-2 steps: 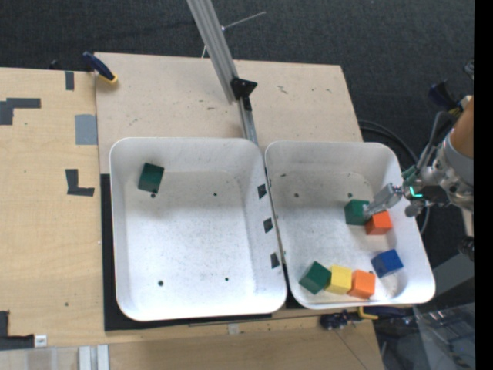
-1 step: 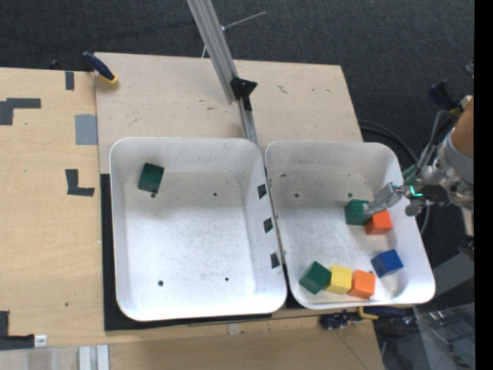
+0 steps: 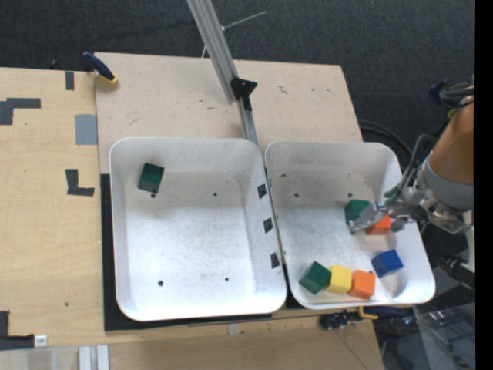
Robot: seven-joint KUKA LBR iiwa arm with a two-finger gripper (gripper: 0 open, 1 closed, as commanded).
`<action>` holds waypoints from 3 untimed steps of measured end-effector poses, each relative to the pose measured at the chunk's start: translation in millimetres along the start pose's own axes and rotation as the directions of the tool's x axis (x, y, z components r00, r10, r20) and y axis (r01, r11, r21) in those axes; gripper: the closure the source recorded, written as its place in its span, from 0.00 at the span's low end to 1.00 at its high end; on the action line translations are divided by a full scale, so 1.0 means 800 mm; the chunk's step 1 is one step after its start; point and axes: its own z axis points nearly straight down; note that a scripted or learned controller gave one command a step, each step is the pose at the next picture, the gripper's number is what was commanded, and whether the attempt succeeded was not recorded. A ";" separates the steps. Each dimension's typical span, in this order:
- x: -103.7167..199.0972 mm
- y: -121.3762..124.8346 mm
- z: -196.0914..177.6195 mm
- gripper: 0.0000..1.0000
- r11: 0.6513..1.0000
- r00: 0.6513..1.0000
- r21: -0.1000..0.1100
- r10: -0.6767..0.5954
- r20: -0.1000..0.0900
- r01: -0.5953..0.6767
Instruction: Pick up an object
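My gripper (image 3: 370, 220) reaches in from the right and sits low over the right part of the right bin (image 3: 323, 154). An orange-red block (image 3: 379, 226) lies right at its tip, partly covered by it. A green block (image 3: 356, 207) touches the gripper's left side. Nearer the front of this bin are a blue block (image 3: 387, 263) and a row made of a green block (image 3: 314, 277), a yellow block (image 3: 340, 278) and an orange block (image 3: 363, 284). A dark green block (image 3: 151, 177) lies alone in the far left corner of the left bin (image 3: 185, 146).
A slanted metal bar (image 3: 212, 33) runs down from the top to the ridge between the bins. The arm's grey and orange body (image 3: 454, 168) overhangs the right bin's right wall. A blue and yellow clamp (image 3: 100, 66) lies on the bench at top left.
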 end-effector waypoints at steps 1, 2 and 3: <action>0.011 -0.003 0.077 0.00 1.000 1.000 0.001 -0.001 -0.001 0.001; 0.012 -0.005 0.145 0.00 1.000 1.000 -0.001 -0.001 0.000 0.001; 0.013 -0.004 0.129 1.00 1.000 1.000 -0.004 -0.003 -0.001 0.003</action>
